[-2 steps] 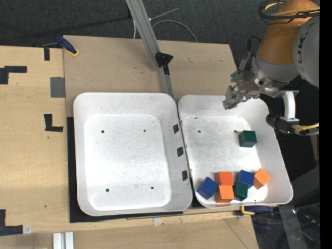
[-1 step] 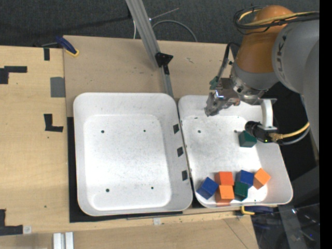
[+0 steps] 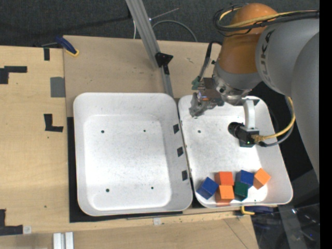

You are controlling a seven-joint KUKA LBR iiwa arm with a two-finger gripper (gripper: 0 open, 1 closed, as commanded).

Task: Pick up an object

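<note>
1. We see the gripper (image 3: 197,107) low over the far left corner of the right bin (image 3: 218,144), close to the rim where the two bins meet. We cannot tell how it is set at this angle, and nothing shows in its grasp.
2. Above it sits the grey wrist with the orange band (image 3: 243,45), and the arm (image 3: 290,51) comes in from the right side of the view, covering the far right corner of that bin.
3. A small black unit (image 3: 243,133) with a yellow cable (image 3: 280,134) hangs from the wrist over the middle right of the right bin.
4. The objects to pick lie together at the near edge of the right bin, well apart from the gripper: a blue block (image 3: 208,187) on the left, tilted; an orange-red block (image 3: 225,178) just beside it, with an orange block (image 3: 225,192) in front of that one, touching it.
5. Further right we see a green block (image 3: 240,191), a second blue block (image 3: 246,178) behind it, and a tilted orange block (image 3: 262,178) at the right end of the cluster.
6. The left bin (image 3: 124,149) lies beside the right one, their rims touching.
7. Both bins rest on the wooden bench (image 3: 31,154). A slanted metal bar (image 3: 148,30) crosses the far part of the bench toward the bins.
</note>
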